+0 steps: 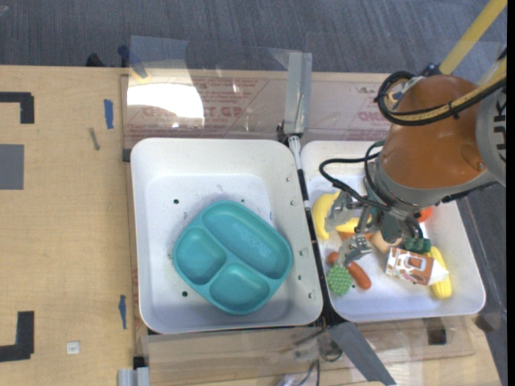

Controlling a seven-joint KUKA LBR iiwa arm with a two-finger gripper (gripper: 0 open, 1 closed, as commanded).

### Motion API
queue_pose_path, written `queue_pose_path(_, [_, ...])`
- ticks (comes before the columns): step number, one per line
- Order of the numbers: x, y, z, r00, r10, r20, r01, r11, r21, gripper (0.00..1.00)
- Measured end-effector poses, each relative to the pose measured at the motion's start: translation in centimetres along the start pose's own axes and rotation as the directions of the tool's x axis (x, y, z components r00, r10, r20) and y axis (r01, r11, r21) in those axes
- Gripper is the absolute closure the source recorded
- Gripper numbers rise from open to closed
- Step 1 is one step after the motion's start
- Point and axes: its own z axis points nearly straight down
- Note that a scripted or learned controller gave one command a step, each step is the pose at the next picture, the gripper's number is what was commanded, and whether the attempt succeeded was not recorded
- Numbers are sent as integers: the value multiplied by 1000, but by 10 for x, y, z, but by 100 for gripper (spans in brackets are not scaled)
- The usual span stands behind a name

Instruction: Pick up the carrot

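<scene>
We judge this the reaching step: our gripper point(360, 236) hangs over the right bin point(471, 292), and we cannot tell how it is set. The carrot point(359, 277), orange-red, lies just beside the green strawberry-like toy point(339, 281), on its right. Next we must descend squarely onto it.

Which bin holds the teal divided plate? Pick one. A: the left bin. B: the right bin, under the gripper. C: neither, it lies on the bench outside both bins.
A: the teal divided plate lies inside the left bin, while the gripper is over the right bin.
</scene>
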Motion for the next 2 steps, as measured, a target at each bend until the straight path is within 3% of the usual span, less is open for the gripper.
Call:
queue_pose_path(1, [-13, 16, -91, 996, 93, 13, -93, 996, 1, 100])
queue_pose_path(2, [-37, -85, -198, 984, 180, 17, -180, 984, 5, 100])
